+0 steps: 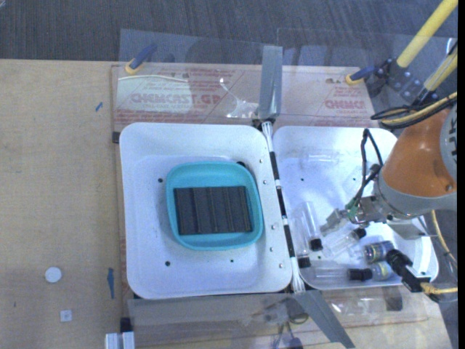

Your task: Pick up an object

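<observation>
Camera view, looking down at a slant on two shallow white plastic bins set side by side on a pale wooden bench. The left bin (145,267), smooth and round-cornered, carries at its centre a teal, rounded-rectangular tray (212,206) with a raised rim and a dark ribbed insert whose grooves run from 12 to 6 o'clock; the tray's long axis lies roughly 9 to 3 o'clock. The right bin (290,158) holds several small clear-plastic pieces: one transparent tube-like piece (320,155) near 12 o'clock, its long axis about 9 to 3, and a cluster of clear, black-capped items (341,257) toward 6 o'clock, too jumbled to separate. The grey arm with its glossy orange band (414,167) enters from 3 o'clock. The gripper (340,220) hangs low over the right bin's centre, just above the cluster; whether its jaws are apart or together cannot be told. Clear sheeting printed in red (171,97) lies beyond the bins at 12 o'clock.
</observation>
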You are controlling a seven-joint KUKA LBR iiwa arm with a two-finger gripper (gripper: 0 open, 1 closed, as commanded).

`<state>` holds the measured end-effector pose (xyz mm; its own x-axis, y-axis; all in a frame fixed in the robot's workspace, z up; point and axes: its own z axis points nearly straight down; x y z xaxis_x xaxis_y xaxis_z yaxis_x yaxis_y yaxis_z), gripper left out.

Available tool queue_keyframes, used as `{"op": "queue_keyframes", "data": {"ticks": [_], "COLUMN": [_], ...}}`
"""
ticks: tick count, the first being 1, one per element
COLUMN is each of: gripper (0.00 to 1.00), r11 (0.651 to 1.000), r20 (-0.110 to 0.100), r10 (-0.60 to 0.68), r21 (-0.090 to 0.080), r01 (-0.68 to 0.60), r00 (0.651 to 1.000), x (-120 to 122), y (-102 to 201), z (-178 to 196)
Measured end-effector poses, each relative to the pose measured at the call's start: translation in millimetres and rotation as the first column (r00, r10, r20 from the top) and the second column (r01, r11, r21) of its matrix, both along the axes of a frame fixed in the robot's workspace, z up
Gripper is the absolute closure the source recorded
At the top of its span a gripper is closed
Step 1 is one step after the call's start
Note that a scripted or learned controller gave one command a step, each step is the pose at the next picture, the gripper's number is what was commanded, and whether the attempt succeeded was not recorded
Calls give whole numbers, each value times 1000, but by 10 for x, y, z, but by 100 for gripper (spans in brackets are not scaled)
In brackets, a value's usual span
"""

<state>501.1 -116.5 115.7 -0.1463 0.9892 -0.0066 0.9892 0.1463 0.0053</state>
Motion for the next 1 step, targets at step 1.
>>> {"op": "queue_keyframes", "data": {"ticks": [1], "gripper": [0], "r11": [1000], "r20": [4], "r10": [16], "r21": [6], "r01": [-16], "r00": [1000], "x": [-177], "y": [-73], "z": [-272]}}
